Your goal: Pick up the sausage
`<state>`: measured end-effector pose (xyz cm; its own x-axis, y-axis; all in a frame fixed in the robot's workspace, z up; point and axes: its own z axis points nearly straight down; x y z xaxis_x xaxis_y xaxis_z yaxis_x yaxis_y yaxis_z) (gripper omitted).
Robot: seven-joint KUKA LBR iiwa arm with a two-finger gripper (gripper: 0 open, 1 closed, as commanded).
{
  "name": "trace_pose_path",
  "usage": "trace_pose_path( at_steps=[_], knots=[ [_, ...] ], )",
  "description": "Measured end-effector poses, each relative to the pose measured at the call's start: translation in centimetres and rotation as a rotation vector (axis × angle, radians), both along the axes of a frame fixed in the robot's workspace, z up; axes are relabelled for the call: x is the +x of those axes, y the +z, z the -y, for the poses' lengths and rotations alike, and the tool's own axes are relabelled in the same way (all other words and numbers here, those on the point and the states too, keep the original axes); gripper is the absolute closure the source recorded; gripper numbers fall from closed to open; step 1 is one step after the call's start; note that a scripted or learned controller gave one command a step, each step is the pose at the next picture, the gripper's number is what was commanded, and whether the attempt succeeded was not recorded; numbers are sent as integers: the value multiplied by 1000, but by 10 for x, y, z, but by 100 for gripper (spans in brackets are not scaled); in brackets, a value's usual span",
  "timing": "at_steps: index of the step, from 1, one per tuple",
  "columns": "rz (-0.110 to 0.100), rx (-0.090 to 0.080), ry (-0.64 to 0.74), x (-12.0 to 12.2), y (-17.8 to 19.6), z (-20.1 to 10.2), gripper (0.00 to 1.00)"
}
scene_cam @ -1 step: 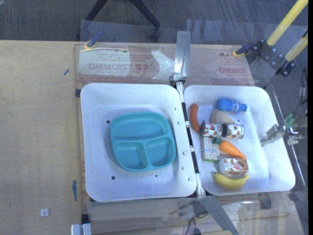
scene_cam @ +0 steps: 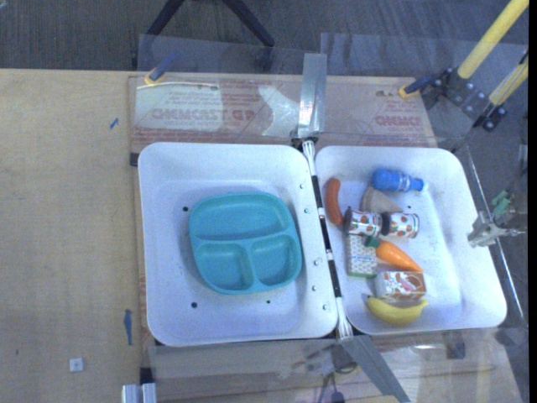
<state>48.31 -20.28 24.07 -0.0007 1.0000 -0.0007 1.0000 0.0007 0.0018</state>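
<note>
The gripper [scene_cam: 491, 229] hangs at the right bin's [scene_cam: 470, 309] right rim, small and blurred; whether it is open, I cannot tell. In that bin lie a banana [scene_cam: 394, 311], a carton [scene_cam: 401, 284], a carrot [scene_cam: 397, 256], two cans [scene_cam: 382, 223], and a blue bottle [scene_cam: 396, 180]. The sausage [scene_cam: 334, 201] lies by the bin's left wall. A teal plate [scene_cam: 244, 242] sits in the left bin [scene_cam: 164, 225].

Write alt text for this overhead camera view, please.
A reddish-orange toy sausage lies at the left edge of the right shallow white bin among other toy foods; the left white bin holds a teal divided plate.
</note>
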Motion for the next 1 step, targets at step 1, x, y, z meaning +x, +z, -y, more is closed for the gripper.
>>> trace_pose_path(
  at_steps=[1],
  knots=[
    [-3, 1, -53, -3, -56, -88, 100]
  ],
)
